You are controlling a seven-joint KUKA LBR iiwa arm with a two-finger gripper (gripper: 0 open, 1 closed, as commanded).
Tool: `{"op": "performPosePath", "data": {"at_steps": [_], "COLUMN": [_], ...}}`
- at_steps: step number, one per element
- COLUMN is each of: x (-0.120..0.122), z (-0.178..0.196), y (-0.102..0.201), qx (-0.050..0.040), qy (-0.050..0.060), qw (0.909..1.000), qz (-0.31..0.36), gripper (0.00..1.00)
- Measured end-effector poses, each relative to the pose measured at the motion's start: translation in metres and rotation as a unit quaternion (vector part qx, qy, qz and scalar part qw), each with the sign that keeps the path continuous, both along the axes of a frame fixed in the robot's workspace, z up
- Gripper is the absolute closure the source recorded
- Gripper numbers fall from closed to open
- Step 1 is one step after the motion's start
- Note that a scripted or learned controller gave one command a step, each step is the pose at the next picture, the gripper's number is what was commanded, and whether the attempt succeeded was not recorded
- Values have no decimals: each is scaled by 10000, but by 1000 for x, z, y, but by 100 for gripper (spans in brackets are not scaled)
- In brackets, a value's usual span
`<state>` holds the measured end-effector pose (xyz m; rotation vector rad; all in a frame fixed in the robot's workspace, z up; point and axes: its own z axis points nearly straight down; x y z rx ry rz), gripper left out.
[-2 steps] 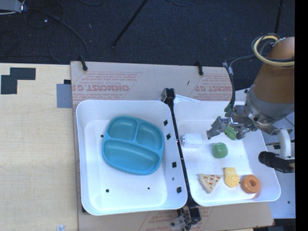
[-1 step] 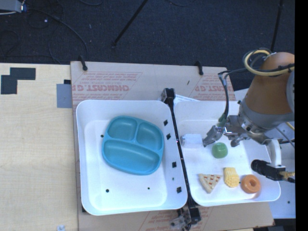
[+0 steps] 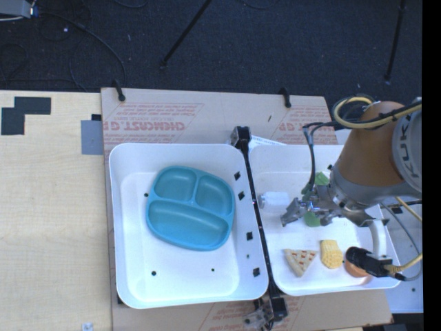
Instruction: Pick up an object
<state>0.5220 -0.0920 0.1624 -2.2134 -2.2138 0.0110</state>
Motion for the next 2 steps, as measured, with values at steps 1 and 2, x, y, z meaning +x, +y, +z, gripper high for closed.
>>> {"op": "performPosePath", "data": {"at_steps": [1, 2], "x": [1, 1], "z": [-59, -48], "y": [10, 8], "qx": [2, 3], "qy": [-1, 8], "qw": [10000, 10000], "qz": [-5, -33], "gripper": [0, 100]}}
